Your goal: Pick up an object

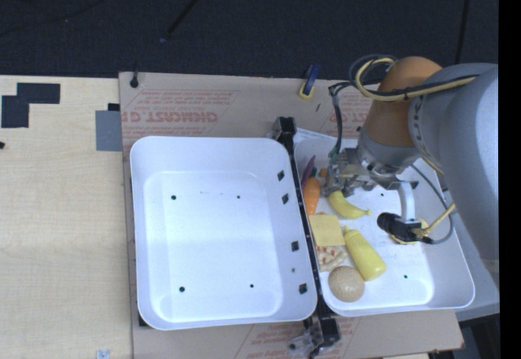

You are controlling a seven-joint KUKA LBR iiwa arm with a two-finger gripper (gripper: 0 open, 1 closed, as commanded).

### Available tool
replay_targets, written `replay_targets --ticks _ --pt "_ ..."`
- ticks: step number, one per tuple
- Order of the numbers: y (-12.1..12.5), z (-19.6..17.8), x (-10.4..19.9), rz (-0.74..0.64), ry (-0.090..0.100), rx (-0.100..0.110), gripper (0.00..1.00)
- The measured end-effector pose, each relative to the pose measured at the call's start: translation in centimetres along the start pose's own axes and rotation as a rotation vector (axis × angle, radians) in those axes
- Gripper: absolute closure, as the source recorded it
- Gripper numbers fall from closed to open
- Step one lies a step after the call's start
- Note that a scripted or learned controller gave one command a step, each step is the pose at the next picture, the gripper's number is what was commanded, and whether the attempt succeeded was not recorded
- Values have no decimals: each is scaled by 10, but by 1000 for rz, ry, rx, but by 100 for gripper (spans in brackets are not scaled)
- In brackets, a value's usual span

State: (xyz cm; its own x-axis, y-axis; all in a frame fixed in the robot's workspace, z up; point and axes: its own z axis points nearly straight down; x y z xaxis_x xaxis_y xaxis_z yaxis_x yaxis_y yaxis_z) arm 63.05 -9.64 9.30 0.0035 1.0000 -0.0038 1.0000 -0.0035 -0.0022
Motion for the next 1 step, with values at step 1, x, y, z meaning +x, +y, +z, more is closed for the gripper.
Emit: replay_targets --ticks 1 --pt "12 3 -5 -4 3 -4 100"
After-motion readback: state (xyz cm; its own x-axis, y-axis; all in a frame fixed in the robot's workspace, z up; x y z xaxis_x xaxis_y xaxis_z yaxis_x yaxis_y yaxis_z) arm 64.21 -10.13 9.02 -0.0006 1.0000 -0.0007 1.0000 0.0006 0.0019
